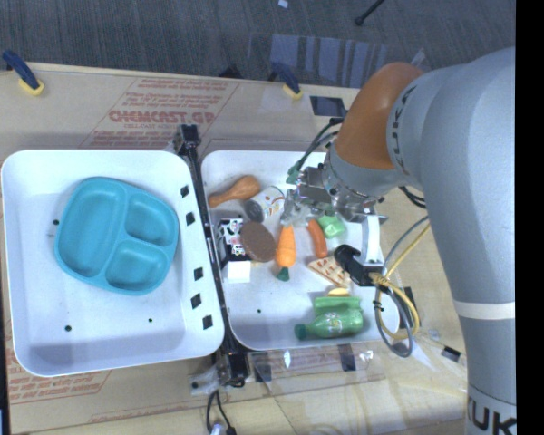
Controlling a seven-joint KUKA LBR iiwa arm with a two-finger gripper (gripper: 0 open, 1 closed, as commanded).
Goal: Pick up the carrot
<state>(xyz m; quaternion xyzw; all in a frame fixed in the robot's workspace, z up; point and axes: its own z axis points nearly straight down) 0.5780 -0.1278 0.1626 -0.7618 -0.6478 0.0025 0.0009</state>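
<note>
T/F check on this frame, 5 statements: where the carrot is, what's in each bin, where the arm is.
1. The carrot lies in the right bin. True.
2. The blue divided plate sits in the right bin. False: it is in the left bin.
3. The gripper is over the right bin, above the carrot in the view. True.
4. The green bottle lies at the far edge of the right bin. False: it lies near the front edge.
5. The carrot rests on the blue plate. False: it lies on the bin floor beside a brown oval piece.
</note>
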